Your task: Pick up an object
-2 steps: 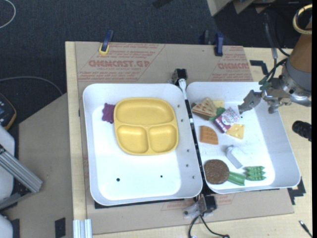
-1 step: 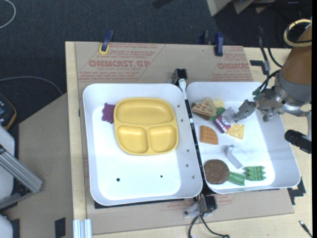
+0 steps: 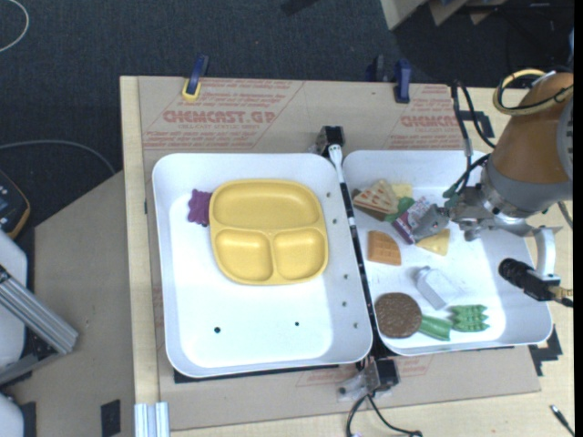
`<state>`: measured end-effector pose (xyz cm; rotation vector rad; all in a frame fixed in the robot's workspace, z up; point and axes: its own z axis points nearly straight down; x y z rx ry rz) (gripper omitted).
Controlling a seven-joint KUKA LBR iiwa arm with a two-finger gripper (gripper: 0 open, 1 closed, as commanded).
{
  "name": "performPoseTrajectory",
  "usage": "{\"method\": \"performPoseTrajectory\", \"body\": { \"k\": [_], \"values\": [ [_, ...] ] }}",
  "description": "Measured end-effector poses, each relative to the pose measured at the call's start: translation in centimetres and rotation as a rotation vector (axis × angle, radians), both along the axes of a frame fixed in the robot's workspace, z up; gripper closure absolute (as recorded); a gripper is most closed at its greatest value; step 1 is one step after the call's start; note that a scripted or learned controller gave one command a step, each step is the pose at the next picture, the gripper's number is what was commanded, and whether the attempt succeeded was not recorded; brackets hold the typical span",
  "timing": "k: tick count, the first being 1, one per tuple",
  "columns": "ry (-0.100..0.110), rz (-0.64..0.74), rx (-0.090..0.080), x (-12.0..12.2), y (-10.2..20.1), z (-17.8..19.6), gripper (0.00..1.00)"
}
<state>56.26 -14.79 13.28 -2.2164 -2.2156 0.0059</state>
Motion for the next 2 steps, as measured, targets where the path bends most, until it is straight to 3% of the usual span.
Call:
{"method": "performPoseTrajectory", "body": {
  "k": [1, 2],
  "values": [
    [-0.001, 0.000, 0.000, -0.1, 0.1, -5.2, 0.00],
    [-0.008, -0.001, -0.003, 0.0, 0.0, -3.8, 1.00]
  ]
}}
